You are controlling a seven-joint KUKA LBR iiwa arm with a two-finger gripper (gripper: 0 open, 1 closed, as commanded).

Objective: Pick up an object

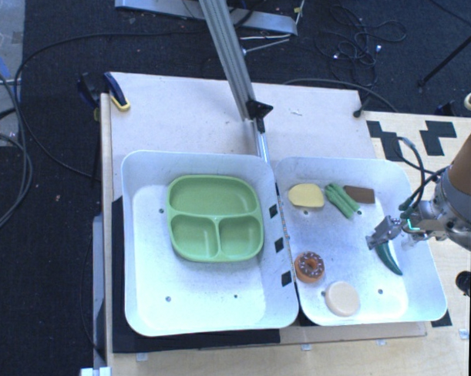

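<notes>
Gripper [382, 236], fingers too small to judge as apart or together, sits right of the doughnut [310, 266] in the right bin [425, 294], partly covering a dark green curved object [392, 260], arm cut off.

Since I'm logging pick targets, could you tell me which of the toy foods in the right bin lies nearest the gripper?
The dark green curved piece, directly at the gripper; the donut, cream disc and yellow piece lie farther left.
</notes>
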